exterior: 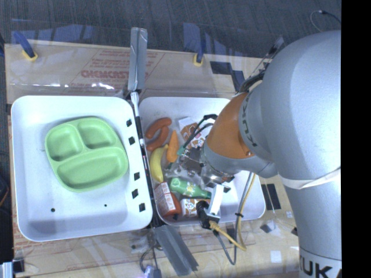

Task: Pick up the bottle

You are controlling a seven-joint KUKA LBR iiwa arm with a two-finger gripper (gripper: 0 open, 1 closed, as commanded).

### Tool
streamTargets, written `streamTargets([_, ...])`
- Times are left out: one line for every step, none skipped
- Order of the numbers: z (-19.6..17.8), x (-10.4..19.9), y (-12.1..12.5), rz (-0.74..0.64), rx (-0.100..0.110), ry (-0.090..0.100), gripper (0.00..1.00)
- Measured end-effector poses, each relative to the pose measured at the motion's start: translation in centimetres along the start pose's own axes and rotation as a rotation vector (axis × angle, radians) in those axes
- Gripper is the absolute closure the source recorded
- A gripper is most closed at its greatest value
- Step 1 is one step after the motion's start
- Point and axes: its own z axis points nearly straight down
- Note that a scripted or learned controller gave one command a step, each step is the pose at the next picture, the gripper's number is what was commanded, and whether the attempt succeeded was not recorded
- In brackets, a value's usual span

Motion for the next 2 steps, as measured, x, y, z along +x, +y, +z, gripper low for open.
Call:
streamTargets([0.0, 0.0, 0.0, 0.000, 0.000, 0.000, 0.00])
streamTargets([-0.4, -0.1, -1.4, 0.083, -0.028, 0.008, 0.00])
